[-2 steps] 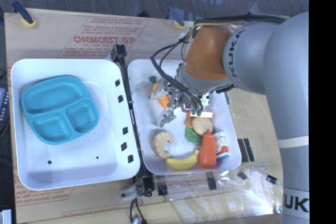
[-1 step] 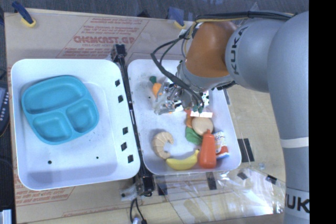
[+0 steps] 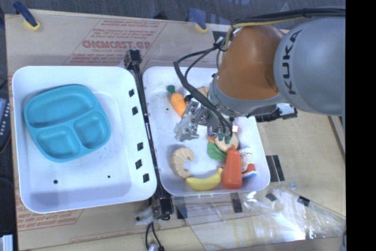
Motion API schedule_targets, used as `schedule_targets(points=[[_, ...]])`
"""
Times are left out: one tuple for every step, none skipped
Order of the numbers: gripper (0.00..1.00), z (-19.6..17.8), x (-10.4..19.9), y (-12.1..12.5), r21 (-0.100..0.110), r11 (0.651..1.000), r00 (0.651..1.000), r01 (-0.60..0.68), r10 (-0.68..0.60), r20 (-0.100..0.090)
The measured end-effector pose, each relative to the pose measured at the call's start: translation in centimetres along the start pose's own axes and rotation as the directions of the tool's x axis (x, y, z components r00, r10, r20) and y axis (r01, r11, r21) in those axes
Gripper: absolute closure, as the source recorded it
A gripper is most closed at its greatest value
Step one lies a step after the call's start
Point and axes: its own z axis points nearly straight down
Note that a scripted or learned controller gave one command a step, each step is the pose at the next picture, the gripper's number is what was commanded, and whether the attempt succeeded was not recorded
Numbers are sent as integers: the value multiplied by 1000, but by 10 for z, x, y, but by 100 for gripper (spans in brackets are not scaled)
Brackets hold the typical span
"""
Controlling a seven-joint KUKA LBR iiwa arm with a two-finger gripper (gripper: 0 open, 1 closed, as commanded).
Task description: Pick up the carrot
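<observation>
1. Arm [image 3: 294,62] is closest to the lens: grey shell, orange band, coming in from the right and covering the upper right part of the right bin [image 3: 154,144].
2. Gripper [image 3: 189,126] hangs over the middle of the right bin, pointing left and down. Fingers read as slightly apart with nothing between them, though the metal parts are cluttered.
3. Carrot [image 3: 177,103] lies on the bin floor in the upper left area, green top toward the far wall, orange body angled toward the gripper. It sits just beside the fingertips, up and to their left; contact can't be confirmed.
4. Other items in the right bin: croissant [image 3: 181,160] near the front left, banana [image 3: 204,181] along the front wall, red bottle [image 3: 232,168] upright-ish beside the banana's right end, green piece [image 3: 215,151] between bottle and gripper.
5. Left bin [image 3: 35,185] holds a blue divided tray [image 3: 66,121], three compartments, set in the upper left part.
6. Both bins sit side by side, joined along the middle by black clips [image 3: 141,144].
</observation>
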Motion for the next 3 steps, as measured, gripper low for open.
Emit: schedule_targets(points=[[100, 5, 39, 25, 6, 935, 935, -354, 354, -11], [100, -5, 37, 26, 6, 938, 938, -347, 347, -9], [100, -15, 36, 27, 5, 941, 941, -339, 339, -7]])
